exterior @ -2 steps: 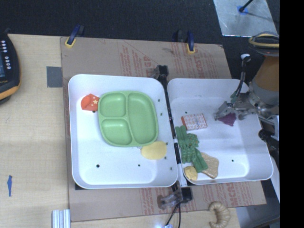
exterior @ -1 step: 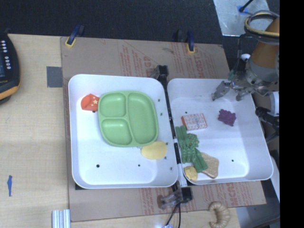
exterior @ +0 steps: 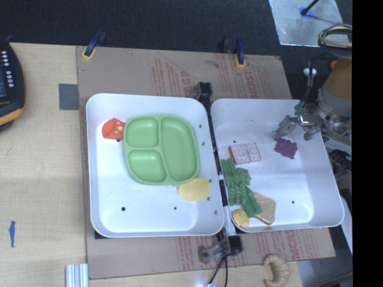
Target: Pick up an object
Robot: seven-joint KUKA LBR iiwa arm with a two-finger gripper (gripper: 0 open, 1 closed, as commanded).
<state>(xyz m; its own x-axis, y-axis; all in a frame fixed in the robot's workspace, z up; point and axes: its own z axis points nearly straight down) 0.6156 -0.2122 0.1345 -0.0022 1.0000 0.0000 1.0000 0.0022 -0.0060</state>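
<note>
The gripper (exterior: pixel 295 126) hangs over the upper right of the right bin (exterior: pixel 311 211), its fingers (exterior: pixel 282 127) spread open and holding nothing, and just below them lies the likeliest pick, a small purple toy (exterior: pixel 286 148), flat on the bin floor and well apart from the pink card (exterior: pixel 245 153) and the green toy (exterior: pixel 237 184) near the bin's left wall. It looks light and knobbly, probably rubbery rather than fragile, so a pinch across its narrow middle should hold, though its low profile could let it slip.
</note>
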